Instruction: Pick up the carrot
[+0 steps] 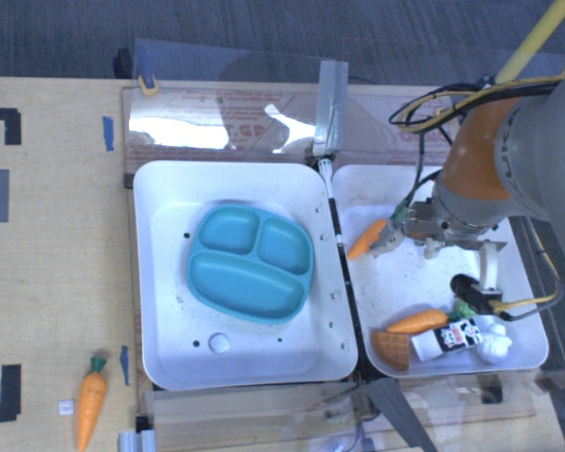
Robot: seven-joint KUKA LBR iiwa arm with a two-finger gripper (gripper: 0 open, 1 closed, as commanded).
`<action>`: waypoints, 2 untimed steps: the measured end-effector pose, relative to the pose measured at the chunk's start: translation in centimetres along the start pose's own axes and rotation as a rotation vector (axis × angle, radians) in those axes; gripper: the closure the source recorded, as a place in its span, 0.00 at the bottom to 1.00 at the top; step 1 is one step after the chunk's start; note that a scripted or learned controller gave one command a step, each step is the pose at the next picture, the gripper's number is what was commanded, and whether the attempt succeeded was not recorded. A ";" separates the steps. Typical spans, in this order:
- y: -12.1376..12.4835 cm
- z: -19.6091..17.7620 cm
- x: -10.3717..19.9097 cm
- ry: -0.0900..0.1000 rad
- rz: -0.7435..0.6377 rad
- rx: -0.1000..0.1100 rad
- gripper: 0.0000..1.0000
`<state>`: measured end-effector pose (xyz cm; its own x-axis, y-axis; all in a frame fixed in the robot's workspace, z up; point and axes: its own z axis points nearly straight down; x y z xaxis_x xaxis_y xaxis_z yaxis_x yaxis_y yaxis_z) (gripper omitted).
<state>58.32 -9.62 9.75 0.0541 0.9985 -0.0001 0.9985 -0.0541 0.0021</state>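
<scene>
Pale wooden bench [47,281], black corner marks and blue tape strips on it. Beyond bench's far edge: dark blue-grey carpet floor [264,8]. Clear plastic panel [226,121] at bench's far side catches a bright glare.

Legible text: none can be read anywhere in the camera view.
White bottle [460,338]: lying in the right bin [532,281]; carries a black-and-white label, print too small and blurred to read.
Bench top [47,281]: black angular marks at the left edge and short blue tape strips near the left bin [160,252]; these are plain marks, with no letters or numbers on them.
Small white tag [66,407]: beside the toy carrot on the bench [90,401]; nothing readable on it.
Blue divided plate [250,262]: bears no marking.
</scene>
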 end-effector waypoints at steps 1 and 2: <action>8.3 -9.3 6.5 0.001 -0.105 -0.010 0.00; -0.8 -8.8 2.1 -0.001 -0.099 0.002 0.00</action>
<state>57.59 -7.51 18.50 -0.0452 0.9990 -0.0010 0.9990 0.0452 0.0002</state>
